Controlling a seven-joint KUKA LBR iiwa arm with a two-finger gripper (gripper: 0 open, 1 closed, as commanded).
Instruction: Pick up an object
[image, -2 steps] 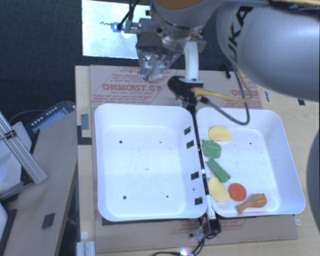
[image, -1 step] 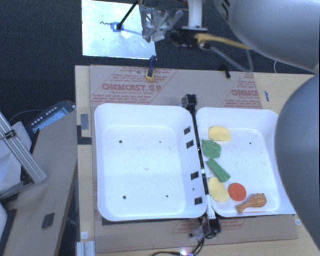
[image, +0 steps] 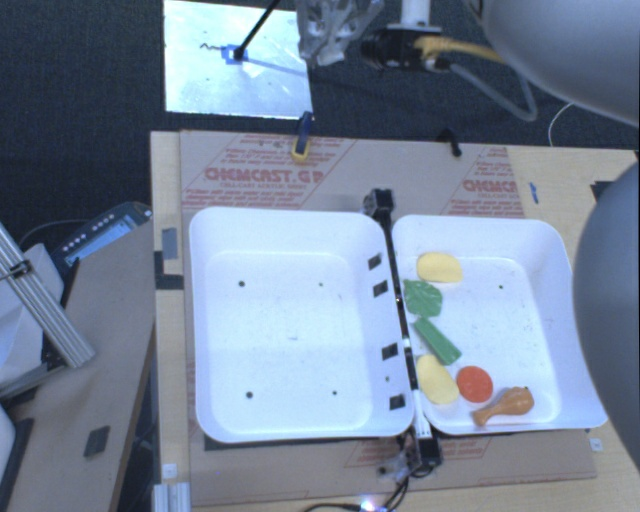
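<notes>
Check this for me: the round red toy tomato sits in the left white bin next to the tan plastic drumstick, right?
Wrong bin. The camera view shows the round red toy tomato in the right white bin, next to the tan plastic drumstick.

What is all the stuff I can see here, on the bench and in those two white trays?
White bins: 2, white, side by side on the bench; left bin, right bin.
Yellow pieces: 2, yellow, right bin; one near its top left, one low on its left side.
Green pieces: 2, green, right bin's left side; a rounded one above a long one.
Red disc: 1, red-orange, lower right bin.
Drumstick-shaped piece: 1, tan-orange, right bin's lower edge.
Board: 1, tan with red lettering, under the bins.
Shiny panel: 1, silver, on the dark floor at top.
Robot arm: 1, grey, top right.
Gripper: 1, metallic, at top, high above the bins.
</notes>
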